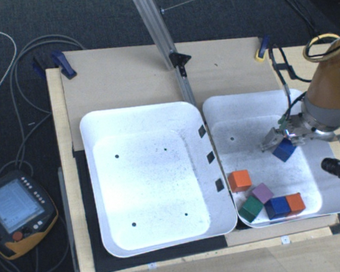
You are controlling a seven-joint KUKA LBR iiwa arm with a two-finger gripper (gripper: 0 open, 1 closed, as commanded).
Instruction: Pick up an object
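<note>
The pincer [283, 140] is positioned over the right bin [241, 117], closed on a blue block [284, 149] held clear of the bin floor. The grip appears to be taken at the block's upper edge, so slippage is judged possible under a jolt. Nearer, an orange cube [240, 179], purple block [262, 192], green block [251, 208] and blue-orange pair [285, 205] are clustered. The left bin [95, 126] lies beside it on the worktop [120, 77].

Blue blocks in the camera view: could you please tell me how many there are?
2. One blue block sits at the hand, above the right bin; another blue block lies at its near edge. Others may be hidden under the arm.
</note>
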